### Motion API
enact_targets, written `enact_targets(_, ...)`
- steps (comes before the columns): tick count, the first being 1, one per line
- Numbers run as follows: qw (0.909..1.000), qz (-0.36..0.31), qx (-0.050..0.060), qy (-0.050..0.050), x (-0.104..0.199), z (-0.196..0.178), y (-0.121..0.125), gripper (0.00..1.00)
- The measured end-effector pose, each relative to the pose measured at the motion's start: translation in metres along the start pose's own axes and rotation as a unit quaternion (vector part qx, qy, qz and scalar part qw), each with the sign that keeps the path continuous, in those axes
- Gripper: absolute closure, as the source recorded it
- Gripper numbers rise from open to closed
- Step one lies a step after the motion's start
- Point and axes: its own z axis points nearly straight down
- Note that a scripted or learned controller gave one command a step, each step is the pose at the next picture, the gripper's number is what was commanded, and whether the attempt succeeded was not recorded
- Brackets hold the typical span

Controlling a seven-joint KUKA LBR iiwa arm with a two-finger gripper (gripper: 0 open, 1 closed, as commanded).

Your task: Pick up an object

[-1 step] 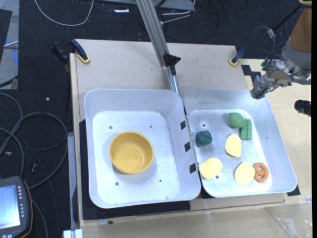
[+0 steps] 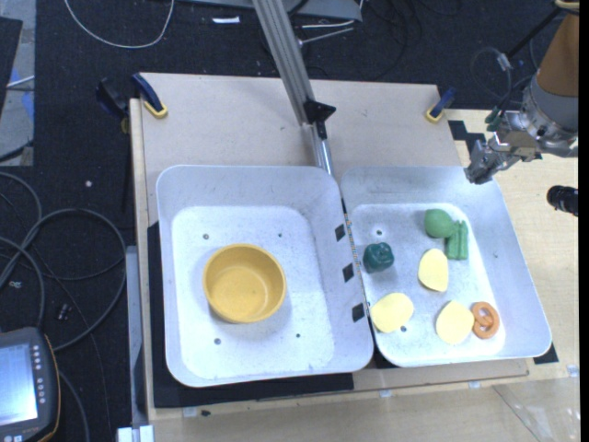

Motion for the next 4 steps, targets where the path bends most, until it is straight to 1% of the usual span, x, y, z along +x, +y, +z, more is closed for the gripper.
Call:
enact_targets(1,1.0000,-0.002,0.003,0.000,0.007,0.047,0.001,0.00)
enact_targets(2,1.0000,-0.002,0.003,0.000,0.006,0.096,0.006,0.00)
enact_targets(3,1.0000,-0.002,0.003,0.000,0.007,0.152,0.006,0.00)
enact_targets(4,1.0000,-0.003,-0.004,-0.003,0.007,0.137,0.008,1.00)
